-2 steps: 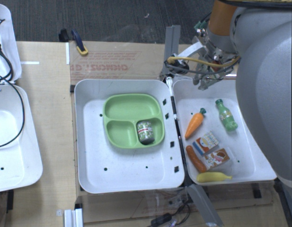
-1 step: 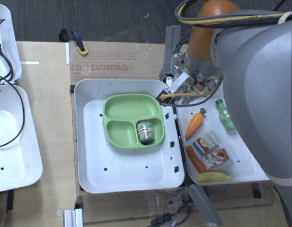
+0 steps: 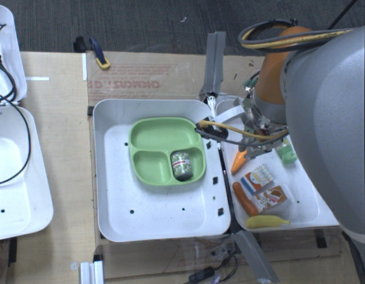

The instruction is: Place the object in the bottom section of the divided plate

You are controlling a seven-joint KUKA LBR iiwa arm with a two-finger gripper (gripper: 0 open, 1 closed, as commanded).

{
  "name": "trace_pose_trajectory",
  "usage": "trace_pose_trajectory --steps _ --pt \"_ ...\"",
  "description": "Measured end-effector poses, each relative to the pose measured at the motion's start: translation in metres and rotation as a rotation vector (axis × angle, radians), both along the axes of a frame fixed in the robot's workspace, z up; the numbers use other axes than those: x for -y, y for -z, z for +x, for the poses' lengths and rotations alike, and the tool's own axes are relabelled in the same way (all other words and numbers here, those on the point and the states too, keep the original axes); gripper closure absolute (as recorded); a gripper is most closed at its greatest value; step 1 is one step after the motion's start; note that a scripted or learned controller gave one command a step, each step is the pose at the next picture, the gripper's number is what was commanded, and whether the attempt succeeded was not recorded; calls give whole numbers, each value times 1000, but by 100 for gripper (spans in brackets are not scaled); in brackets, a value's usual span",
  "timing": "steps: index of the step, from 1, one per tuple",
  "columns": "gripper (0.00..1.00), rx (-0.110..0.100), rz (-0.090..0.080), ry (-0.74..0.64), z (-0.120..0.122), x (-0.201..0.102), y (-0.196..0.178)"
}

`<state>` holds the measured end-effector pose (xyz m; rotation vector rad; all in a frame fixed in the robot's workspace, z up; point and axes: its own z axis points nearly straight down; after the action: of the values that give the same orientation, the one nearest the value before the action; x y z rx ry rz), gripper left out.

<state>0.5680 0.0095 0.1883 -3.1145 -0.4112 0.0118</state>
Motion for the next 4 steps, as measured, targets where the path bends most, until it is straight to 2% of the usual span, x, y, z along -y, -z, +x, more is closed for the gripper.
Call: trace_pose_trajectory --steps 1,2,3,4 --pt "100 2 0 -188 23 -103 6" --pt "100 2 0 -218 -4 -146 -20" --pt "100 -2 2 -453 -34 -162 54" --pt "0 -2 1 -454 -34 -162 54"
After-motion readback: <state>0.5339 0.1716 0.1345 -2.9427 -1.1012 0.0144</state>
